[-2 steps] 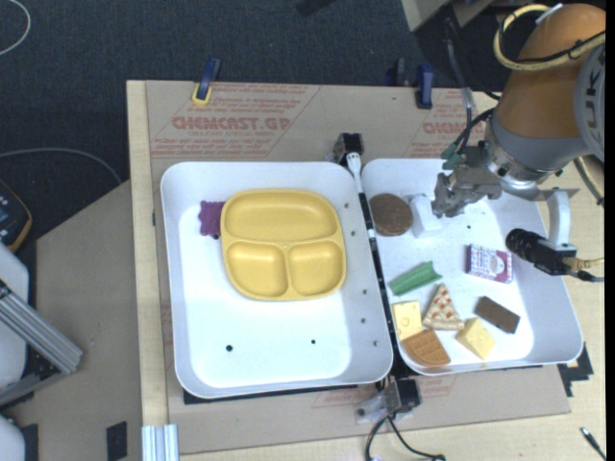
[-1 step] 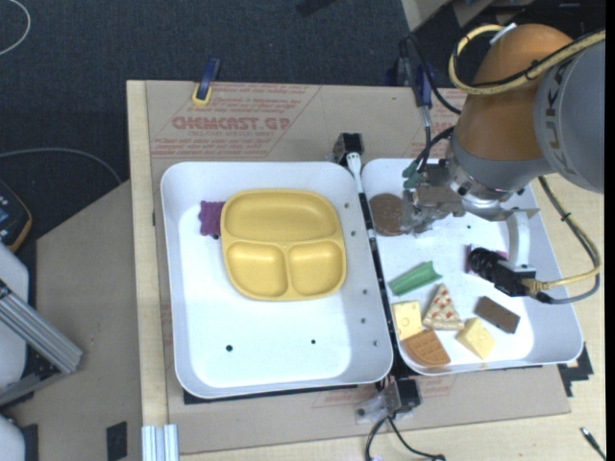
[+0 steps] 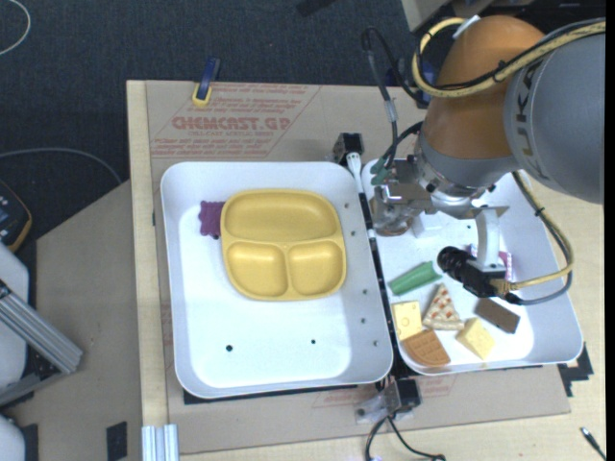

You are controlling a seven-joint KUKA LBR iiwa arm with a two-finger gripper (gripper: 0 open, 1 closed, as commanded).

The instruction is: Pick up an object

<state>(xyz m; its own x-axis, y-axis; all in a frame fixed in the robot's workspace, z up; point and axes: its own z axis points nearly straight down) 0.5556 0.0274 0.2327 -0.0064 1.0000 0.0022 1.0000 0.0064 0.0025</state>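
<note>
Hanging over the upper left corner of the right bin point(image 3: 550, 327), close to the wall beside the left bin point(image 3: 269, 349), with the end effector point(image 3: 389, 214) pointing down; not managing to tell whether clenched or released. Seeing lower in that bin, apart from the end effector, a green piece point(image 3: 415, 278), a pizza-slice toy point(image 3: 443, 307), a yellow square point(image 3: 407, 317), a brown round piece point(image 3: 426, 348), a yellow wedge point(image 3: 476, 338) and a brown block point(image 3: 497, 315). Seeing in the left bin a yellow divided tray point(image 3: 283, 241) touching a purple piece point(image 3: 209, 217).
</note>
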